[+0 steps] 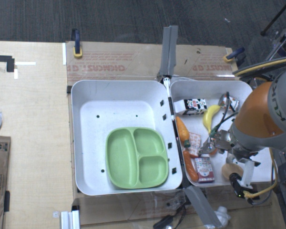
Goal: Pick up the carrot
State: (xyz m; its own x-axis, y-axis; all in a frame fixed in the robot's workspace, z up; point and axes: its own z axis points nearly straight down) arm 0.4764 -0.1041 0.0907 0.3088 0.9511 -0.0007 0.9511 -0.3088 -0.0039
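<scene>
I watch through one fixed camera mounted above the bench (33, 128), angled down from a moderate height. Both white bins (86, 142) sit centre frame, with dark floor beyond the bench's far edge.

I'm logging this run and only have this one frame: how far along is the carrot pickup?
Early. The carrot lies in the right bin, by its left wall, nothing gripping it. The gripper is low over the bin, beside the packets, right of the carrot. Left: line up, grasp, lift.
</scene>
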